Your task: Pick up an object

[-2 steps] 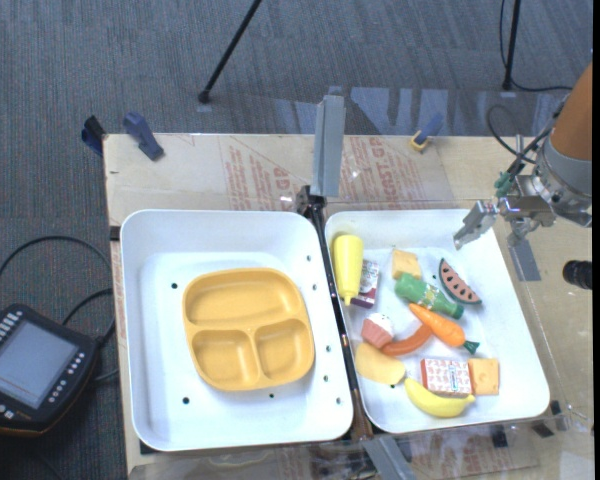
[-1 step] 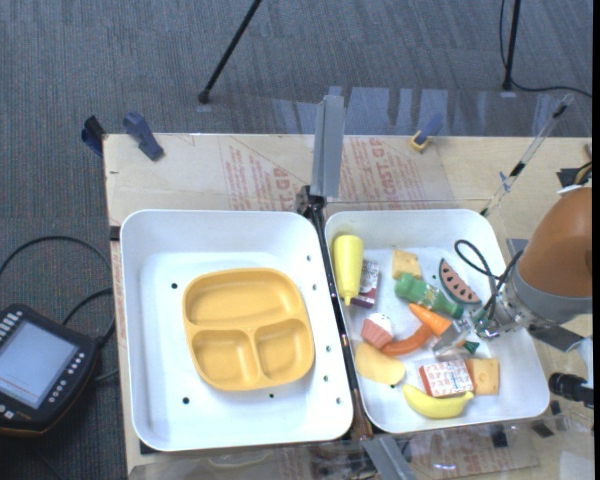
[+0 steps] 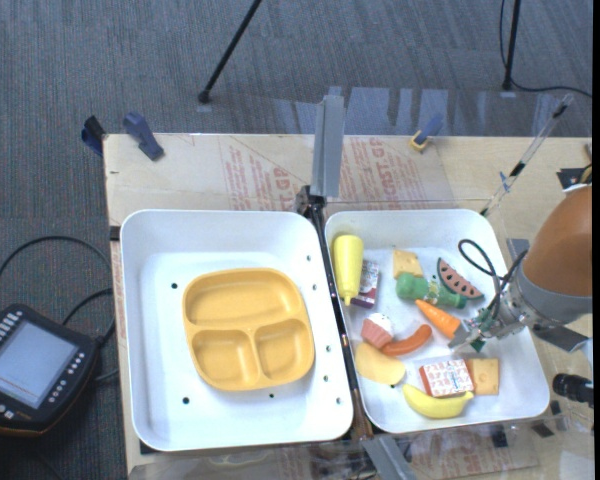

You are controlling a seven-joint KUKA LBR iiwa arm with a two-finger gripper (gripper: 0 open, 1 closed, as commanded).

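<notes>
Toys fill the right bin [image 3: 520, 388], which sits at the right side of the tabletop [image 3: 210, 173]. A carrot [image 3: 440, 318] lies near the middle of this bin, just beside the claw [image 3: 477, 334]. The claw hangs low over the bin, and I cannot tell if it is released or clenched; nothing is seen between its tips. A watermelon slice [image 3: 460, 279] is toward the far edge, a banana [image 3: 436, 402] and a red-and-white box [image 3: 446, 377] are near the front edge. A yellow bottle [image 3: 347, 264] lies along the left wall. The left bin [image 3: 150, 258] carries a yellow divided plate [image 3: 248, 328].
</notes>
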